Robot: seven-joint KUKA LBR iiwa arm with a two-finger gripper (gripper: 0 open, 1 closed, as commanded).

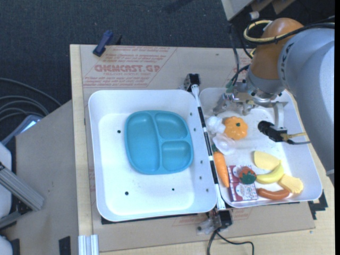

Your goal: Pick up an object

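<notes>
Grey arm with orange band (276, 41) reaching in from the right over the far end of the right shallow white bin (311, 166), its two-finger gripper (238, 101) hanging just above a small orange pumpkin-shaped toy (235, 127); fingers blurred against the bin, so cannot tell whether spread or closed. Nearer in that bin: a long orange carrot (220, 169) along the left wall, yellow banana (268, 177), pale yellow wedge (265, 159), red sausage (273, 194), partly overlapping. Left white bin (106, 185) holding a sectioned blue plastic plate (158, 141).
</notes>
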